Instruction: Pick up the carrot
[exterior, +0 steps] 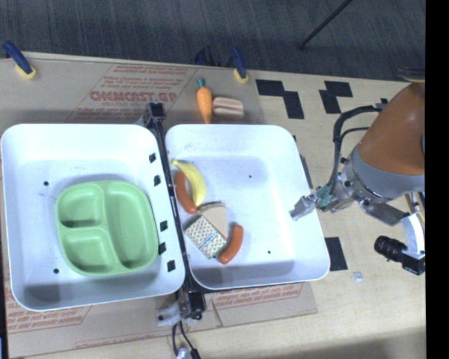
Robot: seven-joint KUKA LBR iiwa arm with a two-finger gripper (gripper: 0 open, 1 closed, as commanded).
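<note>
Grey and orange, the arm rises closest to the lens at the right, and its pincer hangs over the right rim of the right bin; whether it is apart or together cannot be told, and nothing shows between its tips. On the bare bench, just behind that bin's far rim, lies the carrot, well apart from the pincer, with a small sandwich-like toy just beside it. Inside the right bin lie a banana touching a sausage, a patterned packet and a second sausage. Within the left bin sits a green divided plate.
</note>
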